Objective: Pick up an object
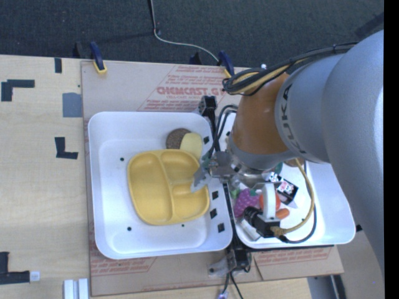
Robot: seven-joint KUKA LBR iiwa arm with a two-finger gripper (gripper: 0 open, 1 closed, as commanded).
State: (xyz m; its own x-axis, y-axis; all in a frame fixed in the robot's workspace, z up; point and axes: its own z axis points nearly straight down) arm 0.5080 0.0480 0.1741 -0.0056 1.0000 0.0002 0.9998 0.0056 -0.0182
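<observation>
A yellow divided plate (pixel 163 187) with three compartments lies flat in the left bin (pixel 100 167), just left of my claw (pixel 201 178). My claw is down at the plate's right rim; how far it is parted I cannot tell. Above it, my orange-banded wrist (pixel 262 126) points steeply down, the grey arm coming from the right.

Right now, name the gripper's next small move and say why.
Probably a short descent and a close: the gripper hovers over the right edge of the yellow divided tray in the left bin, with nothing visibly between its fingers.
</observation>
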